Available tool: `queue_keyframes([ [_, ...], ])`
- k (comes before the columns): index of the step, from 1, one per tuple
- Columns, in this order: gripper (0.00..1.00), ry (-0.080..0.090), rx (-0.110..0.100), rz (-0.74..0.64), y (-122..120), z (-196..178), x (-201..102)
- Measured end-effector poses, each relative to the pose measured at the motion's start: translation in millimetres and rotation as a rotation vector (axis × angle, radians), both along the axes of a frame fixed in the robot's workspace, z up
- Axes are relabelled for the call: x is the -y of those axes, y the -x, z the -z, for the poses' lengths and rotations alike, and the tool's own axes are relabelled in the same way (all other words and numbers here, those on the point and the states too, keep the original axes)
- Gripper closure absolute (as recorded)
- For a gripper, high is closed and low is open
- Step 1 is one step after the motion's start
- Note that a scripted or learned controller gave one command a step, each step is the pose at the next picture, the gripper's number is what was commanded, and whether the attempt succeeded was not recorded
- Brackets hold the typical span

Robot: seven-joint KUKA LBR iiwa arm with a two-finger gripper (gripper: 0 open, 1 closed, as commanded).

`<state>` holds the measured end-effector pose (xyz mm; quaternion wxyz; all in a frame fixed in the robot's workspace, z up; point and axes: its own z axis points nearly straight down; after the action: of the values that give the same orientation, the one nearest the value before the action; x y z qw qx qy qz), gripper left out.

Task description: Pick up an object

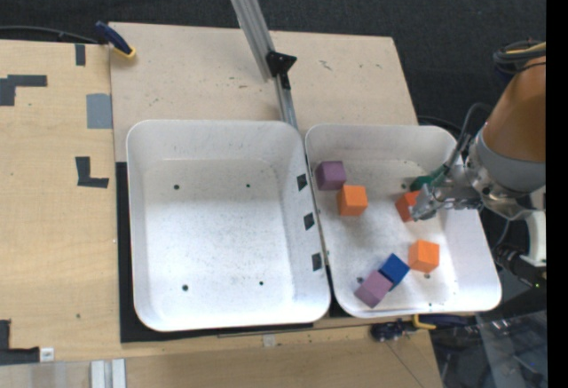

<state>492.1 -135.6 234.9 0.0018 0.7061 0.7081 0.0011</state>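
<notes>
Hovering low over the right bin point(461, 142), the gripper point(424, 200) is being positioned at a red-orange block point(406, 205) by the bin's right side (jaw state cannot be told). Being judged light, rigid, smooth-faced: opposite flat faces are being favoured.

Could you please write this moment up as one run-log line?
arm: over right bin | gripper: down at red-orange block, grasp unconfirmed | nearby: orange block, purple block | left bin: untouched

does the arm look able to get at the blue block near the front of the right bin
Probably yes. The blue block lies open from above, but a purple block touches one side, so the end effector has little room there.
</notes>
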Motion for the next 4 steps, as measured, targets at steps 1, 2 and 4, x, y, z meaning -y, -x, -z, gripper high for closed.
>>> queue_keyframes([
  [1, 1.00, 0.000, 0.001, 0.001, -1.2, -52.8, -0.1],
  [2, 1.00, -0.002, -0.007, -0.002, -24.9, -31.7, -44.3],
  [4, 1.00, -0.002, -0.005, -0.004, -66.0, -29.0, -137.7],
])
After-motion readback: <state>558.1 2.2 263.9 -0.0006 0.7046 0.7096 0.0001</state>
